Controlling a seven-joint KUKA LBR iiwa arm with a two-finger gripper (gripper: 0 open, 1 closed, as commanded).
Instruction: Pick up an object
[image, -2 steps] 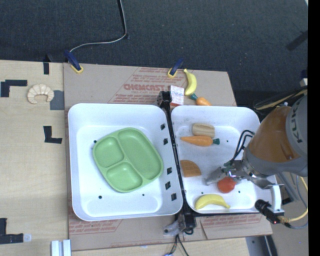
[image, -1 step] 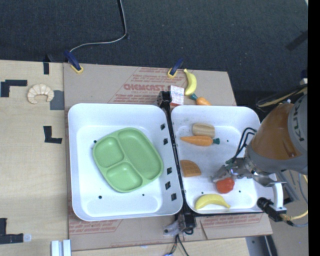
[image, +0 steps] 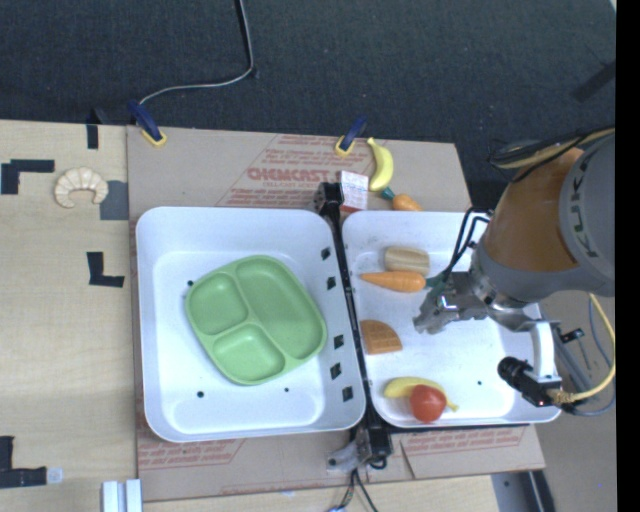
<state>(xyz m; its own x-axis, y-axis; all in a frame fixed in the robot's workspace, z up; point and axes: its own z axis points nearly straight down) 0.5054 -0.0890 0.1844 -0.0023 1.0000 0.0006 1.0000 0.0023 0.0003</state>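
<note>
Camera view, asked: "What are you after?"

"Probably the carrot (image: 393, 282), lying flat in the right bin (image: 480, 400), just below the bread roll (image: 405, 259). My gripper (image: 432, 318) hangs close beside its tip; I cannot tell its state."

"And the rest?"

"A bread slice (image: 380, 337) by the divider, a tomato (image: 427, 403) on a banana (image: 405, 387). The green plate (image: 256, 318) fills the left bin (image: 160, 300)."

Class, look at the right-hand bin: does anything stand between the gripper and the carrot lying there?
Nothing visible does. The gripper sits just right of and below the carrot, with bare white bin floor between them. The bread roll lies beyond the carrot, out of the way.
</note>
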